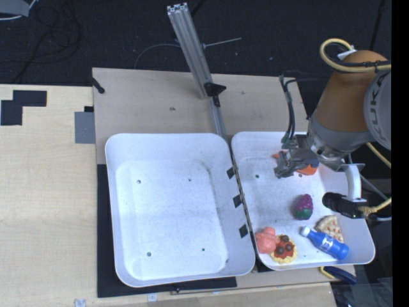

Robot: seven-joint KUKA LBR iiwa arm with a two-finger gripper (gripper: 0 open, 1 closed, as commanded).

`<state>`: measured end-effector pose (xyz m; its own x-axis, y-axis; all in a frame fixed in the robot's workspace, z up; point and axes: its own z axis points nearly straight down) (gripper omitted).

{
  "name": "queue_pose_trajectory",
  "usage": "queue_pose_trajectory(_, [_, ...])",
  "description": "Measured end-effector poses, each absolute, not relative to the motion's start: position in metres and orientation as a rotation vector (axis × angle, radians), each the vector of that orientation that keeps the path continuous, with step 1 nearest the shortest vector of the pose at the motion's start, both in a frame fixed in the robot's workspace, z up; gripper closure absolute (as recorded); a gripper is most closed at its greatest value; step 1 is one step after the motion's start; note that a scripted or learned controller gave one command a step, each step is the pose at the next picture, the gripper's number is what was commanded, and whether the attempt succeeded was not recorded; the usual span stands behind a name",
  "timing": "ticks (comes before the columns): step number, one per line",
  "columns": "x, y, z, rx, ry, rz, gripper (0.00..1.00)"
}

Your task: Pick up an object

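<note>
White plastic forms the two shallow bins you are looking down on, set side by side on a pale wooden bench (160,98). Your left bin (167,210) is the bigger shape in view, with a bare speckled floor. Your right bin (265,190) holds all the loose objects.

Your arm (348,107) reaches in from the right, grey with a broad orange band above the wrist, and it hangs over the far part of the right bin. A slanted metal rail (195,53) rises from behind the seam between the bins.

Your gripper (285,165) is low over the right bin's upper middle. An orange-red object (308,169) sits just beside it, partly hidden by the wrist. You cannot tell from this angle whether the fingers are open or closed, or whether they touch it.

Nearer the front of that bin lie the other pieces: a blue bottle (326,242) on its side, a waffle-like wedge (330,226) touching it, a purple fruit (303,206) standing apart, a pink toy (266,239), and a small tart-like piece (284,249) just beside the pink one.
</note>
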<state>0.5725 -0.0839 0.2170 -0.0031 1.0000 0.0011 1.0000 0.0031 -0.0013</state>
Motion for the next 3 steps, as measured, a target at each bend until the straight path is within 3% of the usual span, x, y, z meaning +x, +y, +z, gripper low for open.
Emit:
queue_pose_trajectory(1, [0.581,-0.030,0.213,-2.217,-2.224,0.000,1.00])
queue_pose_trajectory(3, [0.572,0.066,0.226,-2.218,-2.224,0.000,1.00])
